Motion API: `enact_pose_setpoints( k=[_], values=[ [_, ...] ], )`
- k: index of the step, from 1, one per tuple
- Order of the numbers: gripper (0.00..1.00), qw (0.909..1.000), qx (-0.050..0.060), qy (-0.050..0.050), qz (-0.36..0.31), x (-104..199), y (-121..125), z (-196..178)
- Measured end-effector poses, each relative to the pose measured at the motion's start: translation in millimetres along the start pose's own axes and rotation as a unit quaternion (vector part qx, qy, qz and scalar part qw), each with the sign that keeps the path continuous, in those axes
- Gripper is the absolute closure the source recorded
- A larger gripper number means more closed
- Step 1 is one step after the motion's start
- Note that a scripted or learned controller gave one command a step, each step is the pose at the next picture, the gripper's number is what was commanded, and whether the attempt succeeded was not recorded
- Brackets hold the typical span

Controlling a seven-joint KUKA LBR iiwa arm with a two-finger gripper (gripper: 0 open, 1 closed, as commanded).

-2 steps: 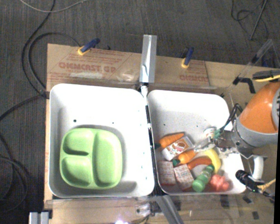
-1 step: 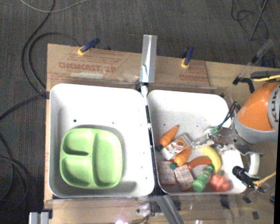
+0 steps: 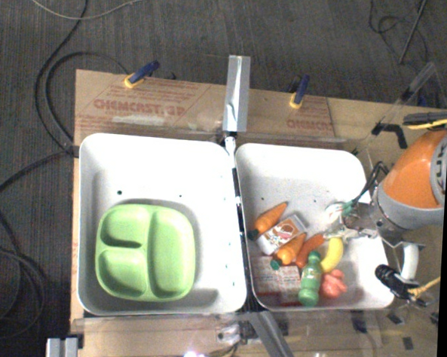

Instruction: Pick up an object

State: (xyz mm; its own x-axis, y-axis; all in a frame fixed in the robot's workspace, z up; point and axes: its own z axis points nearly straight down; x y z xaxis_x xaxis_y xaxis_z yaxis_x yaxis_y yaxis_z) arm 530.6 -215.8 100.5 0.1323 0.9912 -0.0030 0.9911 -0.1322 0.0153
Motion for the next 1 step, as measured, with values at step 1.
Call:
enact_pose_setpoints(
  k=[1],
  values=[
    [1.00, 0.9983, 0.016, 0.002, 0.056, 38.3, 96.4, 12.8]
  ],
)
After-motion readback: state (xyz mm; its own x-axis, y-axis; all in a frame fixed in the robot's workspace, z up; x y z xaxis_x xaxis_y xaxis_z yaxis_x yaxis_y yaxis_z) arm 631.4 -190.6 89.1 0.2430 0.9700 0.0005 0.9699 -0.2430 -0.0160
